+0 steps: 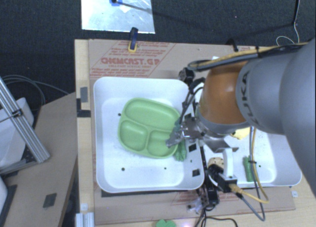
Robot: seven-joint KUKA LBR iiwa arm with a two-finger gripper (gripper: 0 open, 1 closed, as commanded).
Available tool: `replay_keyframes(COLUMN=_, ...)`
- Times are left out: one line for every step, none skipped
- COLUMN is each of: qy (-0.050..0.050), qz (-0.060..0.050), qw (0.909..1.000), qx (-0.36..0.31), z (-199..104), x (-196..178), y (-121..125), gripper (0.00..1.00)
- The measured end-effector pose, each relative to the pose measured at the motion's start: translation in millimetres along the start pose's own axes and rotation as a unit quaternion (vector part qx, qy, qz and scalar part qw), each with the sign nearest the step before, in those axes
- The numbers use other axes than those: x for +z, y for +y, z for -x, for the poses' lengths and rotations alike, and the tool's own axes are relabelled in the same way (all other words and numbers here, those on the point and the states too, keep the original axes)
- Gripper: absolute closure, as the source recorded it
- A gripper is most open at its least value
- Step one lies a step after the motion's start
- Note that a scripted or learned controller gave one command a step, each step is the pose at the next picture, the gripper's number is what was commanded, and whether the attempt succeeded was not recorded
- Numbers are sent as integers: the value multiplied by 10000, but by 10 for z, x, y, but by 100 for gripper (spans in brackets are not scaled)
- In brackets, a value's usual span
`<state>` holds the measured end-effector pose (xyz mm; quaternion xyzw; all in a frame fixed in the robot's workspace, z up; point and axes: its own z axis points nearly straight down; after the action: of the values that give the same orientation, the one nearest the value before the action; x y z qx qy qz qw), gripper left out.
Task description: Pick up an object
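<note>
One camera view was given, and in it a green divided plate (148, 128) was seen lying flat in the left bin (106, 122), judged light, stiff and rather slippery, so best taken by its thin raised rim rather than across its broad face. The gripper (177, 137) was found at the plate's right rim, the plate spreading away to its left; whether the rim was gripped could not be told.
</note>
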<state>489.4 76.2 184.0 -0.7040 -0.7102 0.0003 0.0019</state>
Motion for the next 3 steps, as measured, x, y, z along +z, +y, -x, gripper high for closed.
replay_keyframes(qy=-15, qz=39, qw=10000, qx=47, z=619, x=-11, y=607, gripper=0)
replay_keyframes(qy=1, qz=-2, qw=10000, qx=6, z=57, x=0, y=73, gripper=0)
replay_keyframes(qy=-23, qz=28, qw=10000, qx=76, z=984, x=-19, y=198, gripper=0)
